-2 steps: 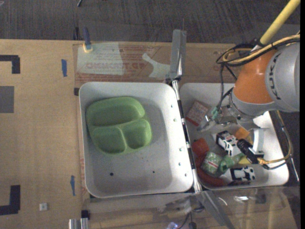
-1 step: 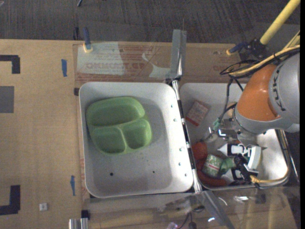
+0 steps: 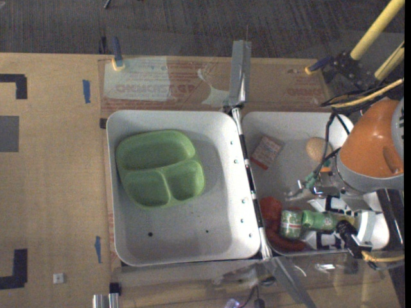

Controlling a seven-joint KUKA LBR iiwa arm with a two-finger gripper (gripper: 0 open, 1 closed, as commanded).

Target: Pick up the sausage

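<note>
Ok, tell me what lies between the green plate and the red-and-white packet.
In the camera view: bare floor of the left bin, then the two bins' adjoining rims. No loose thing lies there.

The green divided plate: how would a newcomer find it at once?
Look at the left white bin. The green divided plate lies in its upper left part. It is the one green three-compartment dish there, apart from the clutter in the right bin.

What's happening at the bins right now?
The arm has reached into the right bin and sits over its clutter: a green bottle, a red piece and a small carton. I can't pick out its grip on anything. The left bin holds a green divided plate.
</note>
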